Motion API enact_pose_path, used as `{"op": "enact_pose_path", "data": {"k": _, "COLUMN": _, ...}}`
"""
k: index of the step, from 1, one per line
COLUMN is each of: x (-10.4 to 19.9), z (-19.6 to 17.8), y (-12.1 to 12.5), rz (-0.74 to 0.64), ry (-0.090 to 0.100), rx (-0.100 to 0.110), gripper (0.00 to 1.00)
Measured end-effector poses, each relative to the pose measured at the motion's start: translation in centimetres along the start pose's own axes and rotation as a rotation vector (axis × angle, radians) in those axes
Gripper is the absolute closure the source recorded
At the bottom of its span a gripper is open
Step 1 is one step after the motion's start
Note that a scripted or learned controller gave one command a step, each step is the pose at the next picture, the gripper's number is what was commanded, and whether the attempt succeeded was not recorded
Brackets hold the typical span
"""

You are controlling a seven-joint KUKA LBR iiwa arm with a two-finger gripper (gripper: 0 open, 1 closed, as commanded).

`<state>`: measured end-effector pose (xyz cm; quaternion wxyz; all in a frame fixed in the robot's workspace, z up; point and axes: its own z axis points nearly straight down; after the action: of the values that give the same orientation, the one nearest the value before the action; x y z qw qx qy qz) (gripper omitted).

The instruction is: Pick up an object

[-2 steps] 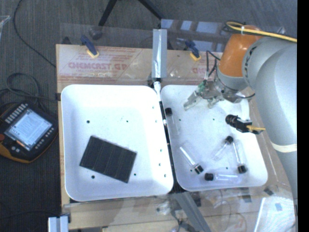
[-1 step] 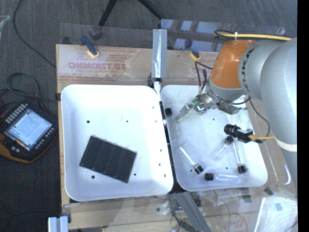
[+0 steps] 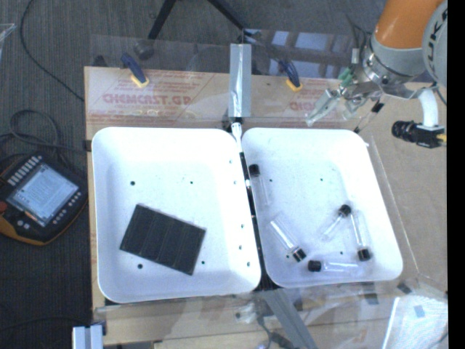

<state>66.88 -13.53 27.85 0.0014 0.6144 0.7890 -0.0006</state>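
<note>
Camera view shows the job has hardly begun: nothing is picked up yet, and all the things lie in the two white bins on the table. The arm, grey with an orange part, hangs up past the far right corner of the right bin, above its back rim and not down inside it. The hand sits at the end of the arm, tipped down and pointing a bit toward the middle of the table. Something thin and see-through seems to stick out from the hand, but I cannot tell if it is a finger or a tube, and I cannot tell how the hand is set. Below the hand and nearer the camera, in the right bin, lie small clear tubes with black caps. One tube lies at a slant, down from the hand and toward the left bin. Two more lie close together, nearly straight below the hand and well apart from it. Another short tube rests by the bin's near wall, farthest from the hand. One small black cap sits by the wall between the bins. Far off from the hand, across in the left bin, lies a flat dark panel. I think the arm must next choose a thing, come down over it and grab it.
</note>
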Motion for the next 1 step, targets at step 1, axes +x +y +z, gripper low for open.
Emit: {"op": "enact_pose_path", "data": {"k": 1, "x": -1.26, "z": -13.0, "y": -0.33, "rz": 0.245, "ry": -0.001, "rx": 0.002, "gripper": 0.0}}
